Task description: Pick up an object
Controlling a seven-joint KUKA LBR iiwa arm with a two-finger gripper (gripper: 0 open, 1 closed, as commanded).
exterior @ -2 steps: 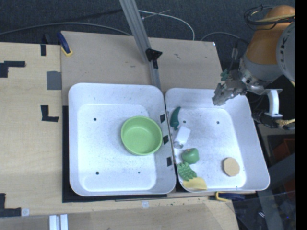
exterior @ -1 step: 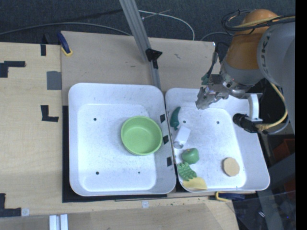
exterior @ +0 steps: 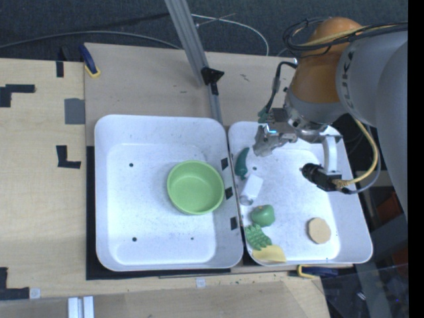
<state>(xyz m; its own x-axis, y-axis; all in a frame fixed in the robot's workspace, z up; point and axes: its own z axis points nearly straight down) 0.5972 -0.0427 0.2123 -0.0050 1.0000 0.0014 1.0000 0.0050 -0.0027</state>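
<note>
My gripper (exterior: 264, 144) hangs over the upper left part of the right bin (exterior: 344, 244), just right of a dark green curved object (exterior: 242, 161) near the bin's left wall. Below it lie a clear whitish piece (exterior: 251, 188), a green pepper-like toy (exterior: 264, 214), a light green ridged toy (exterior: 257, 237), a yellow piece (exterior: 273, 254) and a tan round disc (exterior: 318, 230). I see nothing between the fingers.
A green bowl (exterior: 195, 187) sits in the left bin (exterior: 119, 144). A grey pole (exterior: 189, 35) slants down from the top to the bins' shared edge. Cables and the arm's body crowd the right bin's upper right.
</note>
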